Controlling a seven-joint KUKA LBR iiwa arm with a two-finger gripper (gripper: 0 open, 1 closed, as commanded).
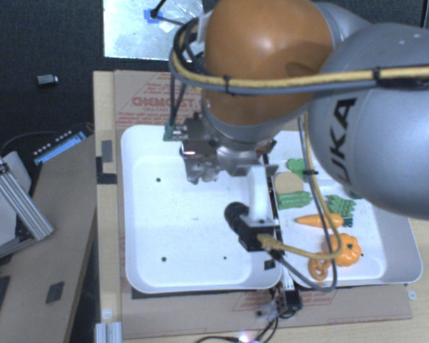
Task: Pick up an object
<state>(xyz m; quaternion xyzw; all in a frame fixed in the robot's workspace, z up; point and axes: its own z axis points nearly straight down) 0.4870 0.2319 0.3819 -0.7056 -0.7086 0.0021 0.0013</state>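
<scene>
My gripper [200,164] hangs over the far part of the left bin [164,263], under the big orange wrist band [268,48]. Its grey metal body sits above bare white floor, with no object beneath it that I can see. The small toys lie in the right bin [397,263]: a beige piece [289,183], a green piece [293,200], another green one [341,206], an orange carrot [316,220], a round orange toy [347,252] and a pretzel-shaped piece [319,267]. The arm hides much of the right bin.
A black fitting [237,220] and a yellow cable [300,252] hang over the divider between the bins. Cardboard [143,102] lies under the bins. A metal frame [18,206] stands at the left, a foil sheet [139,20] at the back.
</scene>
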